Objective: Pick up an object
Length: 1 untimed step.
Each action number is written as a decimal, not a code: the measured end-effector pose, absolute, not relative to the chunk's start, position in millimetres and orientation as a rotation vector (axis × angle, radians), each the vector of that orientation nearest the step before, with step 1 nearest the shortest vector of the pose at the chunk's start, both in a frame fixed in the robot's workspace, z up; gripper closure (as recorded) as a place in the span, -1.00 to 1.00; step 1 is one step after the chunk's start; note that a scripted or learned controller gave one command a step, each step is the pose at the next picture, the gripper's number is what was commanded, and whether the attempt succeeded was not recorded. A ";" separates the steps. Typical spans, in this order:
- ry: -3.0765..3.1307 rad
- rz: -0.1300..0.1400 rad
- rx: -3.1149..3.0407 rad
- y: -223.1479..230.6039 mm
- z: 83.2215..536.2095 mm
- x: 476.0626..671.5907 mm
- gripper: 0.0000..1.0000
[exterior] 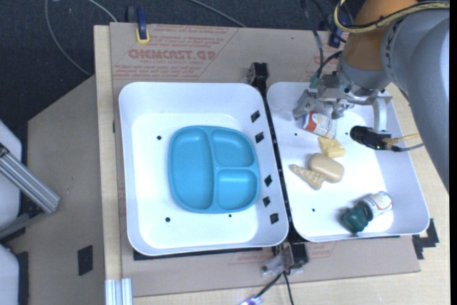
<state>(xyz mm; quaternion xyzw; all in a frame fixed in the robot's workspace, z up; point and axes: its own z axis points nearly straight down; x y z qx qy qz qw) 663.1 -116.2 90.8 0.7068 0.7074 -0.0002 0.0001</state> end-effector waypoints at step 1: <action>2.218 0.006 2.217 -116.3 106.0 665.1 1.00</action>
